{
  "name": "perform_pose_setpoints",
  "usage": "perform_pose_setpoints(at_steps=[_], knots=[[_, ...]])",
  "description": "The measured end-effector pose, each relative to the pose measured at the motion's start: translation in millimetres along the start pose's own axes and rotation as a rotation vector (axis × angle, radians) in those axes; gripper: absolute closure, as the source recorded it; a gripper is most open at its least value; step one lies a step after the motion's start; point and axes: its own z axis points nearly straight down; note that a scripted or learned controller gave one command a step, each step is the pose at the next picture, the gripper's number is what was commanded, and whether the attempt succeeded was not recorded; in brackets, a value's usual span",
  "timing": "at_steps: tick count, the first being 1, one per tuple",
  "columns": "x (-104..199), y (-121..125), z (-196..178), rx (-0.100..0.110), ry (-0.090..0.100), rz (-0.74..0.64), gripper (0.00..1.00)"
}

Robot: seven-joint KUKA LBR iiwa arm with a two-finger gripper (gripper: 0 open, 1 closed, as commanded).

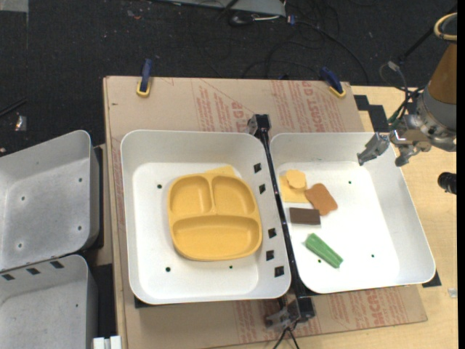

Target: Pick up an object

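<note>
In the right bin [385, 217], near its left wall, lie several small objects: a yellow round piece [294, 179] on a pale yellow slab, an orange-brown piece [322, 198], a dark brown block [304, 216] and a green stick [323, 251]. My gripper [387, 149] hovers over the bin's far right corner, well to the right of these objects. Its fingers are spread apart with nothing between them.
The left bin [145, 195] holds a yellow divided tray [215, 217]. A black divider [274, 209] runs between the bins. Grey metal panels [43, 195] lie off the bench at the left. Blue-yellow clamps [144, 78] pin the board's far edge.
</note>
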Motion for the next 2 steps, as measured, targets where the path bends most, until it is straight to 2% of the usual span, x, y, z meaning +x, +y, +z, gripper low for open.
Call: perform_pose_setpoints(at_steps=[2], knots=[[9.7,-10.6,96.5,0.001,0.001,0.000,0.00]])
